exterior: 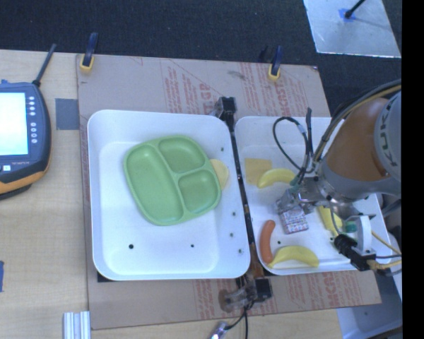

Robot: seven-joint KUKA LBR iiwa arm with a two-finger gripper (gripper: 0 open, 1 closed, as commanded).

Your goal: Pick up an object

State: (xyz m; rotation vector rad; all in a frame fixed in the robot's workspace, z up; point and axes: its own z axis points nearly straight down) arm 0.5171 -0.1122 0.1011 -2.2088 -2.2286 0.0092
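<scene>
A green divided plate [173, 179] lies in the left bin [106, 189]. In the right bin [258, 129], a banana [294, 258] and sausage [267, 239] rest near the lowered gripper [294, 210]; its grip I cannot tell.

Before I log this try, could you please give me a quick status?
Claw low in right bin, grip unclear. Bananas and sausage loose nearby. Green plate in left bin.
</scene>
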